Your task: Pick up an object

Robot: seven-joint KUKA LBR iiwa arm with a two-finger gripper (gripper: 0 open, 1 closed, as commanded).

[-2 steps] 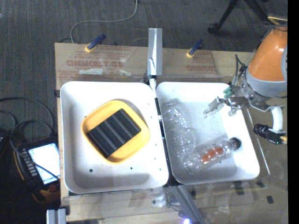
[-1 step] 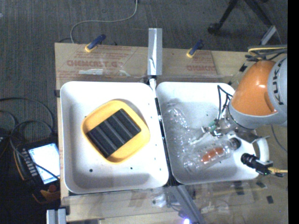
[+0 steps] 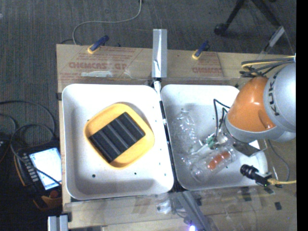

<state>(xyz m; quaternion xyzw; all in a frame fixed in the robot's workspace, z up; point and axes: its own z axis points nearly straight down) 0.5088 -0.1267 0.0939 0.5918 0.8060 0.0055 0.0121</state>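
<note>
1. Pictured from above: two white bins side by side, with the right bin [image 3: 202, 95] taken as landmark throughout.
2. Reaching in over that bin's right half, a grey arm with its orange band [image 3: 248, 112] above the wrist; gripper [image 3: 219, 139] down low near the bin's middle, grip state impossible to tell from here.
3. Lying in the bin's lower middle, a clear plastic bottle with an orange patch [image 3: 214, 161], long axis slanting from lower left up to the right.
4. Just below and slightly left of the gripper, that bottle; seemingly touching or nearly so, though contact unclear.
5. Heaped toward the bin's left centre, crumpled clear plastic [image 3: 183, 126].
6. Left of the landmark, a yellow tray with black ribbed insert [image 3: 119, 134] in the neighbouring bin [image 3: 77, 100].
</note>
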